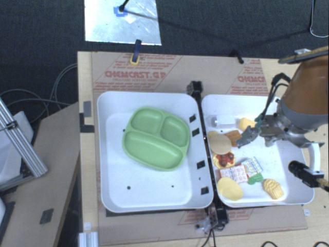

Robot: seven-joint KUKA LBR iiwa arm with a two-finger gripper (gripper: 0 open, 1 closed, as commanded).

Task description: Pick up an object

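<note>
Counter (154, 71): brown board printed with red lettering, carrying two shallow white bins side by side, dark carpet behind.
Left bin (149, 189): holds one green divided plate (156, 138), tilted, near its middle.
Right bin (288, 161): small toy foods crowd its left and front parts.
Arm (308, 94): grey with an orange band, reaching in from the right over the right bin.
Pincer (250, 134): low over the bin's upper middle, just beside an orange piece (234, 136) and a yellow piece (247, 123); cannot tell its opening or whether it touches anything.
Candidates to pick: tan round (220, 142), red item (224, 160), printed packet (241, 170), yellow lump (230, 188), ridged yellow piece (273, 188).
</note>
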